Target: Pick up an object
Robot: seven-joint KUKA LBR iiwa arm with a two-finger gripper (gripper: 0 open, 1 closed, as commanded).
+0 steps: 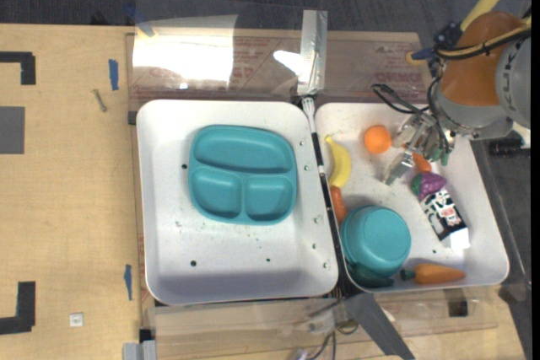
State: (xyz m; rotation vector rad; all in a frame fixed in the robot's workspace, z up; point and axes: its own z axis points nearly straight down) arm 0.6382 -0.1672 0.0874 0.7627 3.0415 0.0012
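A wooden bench seen from above at a slant carries 2 shallow white bins side by side. The left white bin holds a teal plastic plate with 3 compartments, lying flat near its middle.

The right white bin holds several small items. A yellow toy banana lies along its left wall, with a slim orange-red piece just nearer than it. A round teal bowl sits at the near left of this bin. An orange toy carrot lies along the near wall, just right of the bowl. A small orange ball rests toward the far side, right of the banana. A purple toy lies right of centre, and a black-and-white printed packet lies just nearer than it.

The grey arm with an orange band reaches in from the far right. Its metal two-finger gripper hangs over the far part of the right bin, between the orange ball and the purple toy. How far the fingers are spread cannot be told, nor whether anything is between them. A clear plastic sheet stands behind the bins at the far side.
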